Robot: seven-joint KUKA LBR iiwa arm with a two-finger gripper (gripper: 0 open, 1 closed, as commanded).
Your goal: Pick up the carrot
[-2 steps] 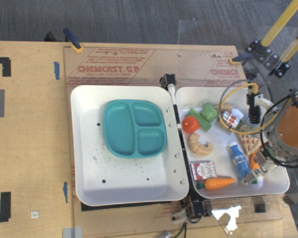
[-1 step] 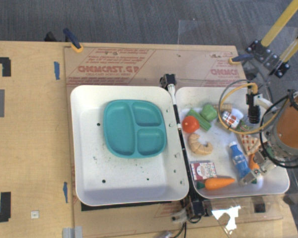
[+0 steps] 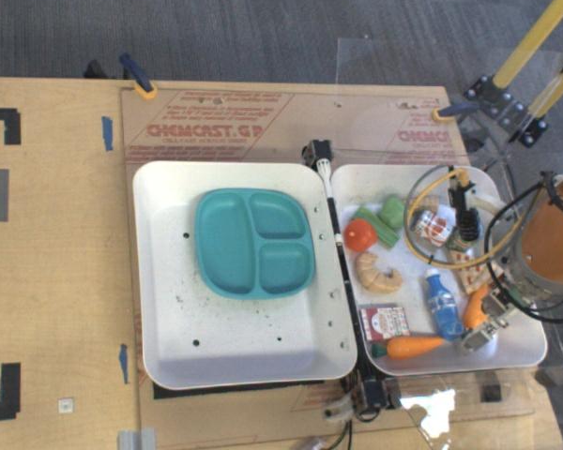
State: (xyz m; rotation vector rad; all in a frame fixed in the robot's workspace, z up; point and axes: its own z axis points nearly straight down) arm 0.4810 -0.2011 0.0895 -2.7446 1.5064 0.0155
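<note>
In the right bin, the carrot lies along the near wall beside the gripper (whose opening I cannot tell), so a descent could nudge the blue bottle and miss.

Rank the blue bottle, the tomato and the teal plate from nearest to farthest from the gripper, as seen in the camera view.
Measured from the gripper, at the right bin's near right corner:
1. Blue bottle, just to its left.
2. Tomato, at the right bin's left side.
3. Teal plate, in the left bin.
</note>
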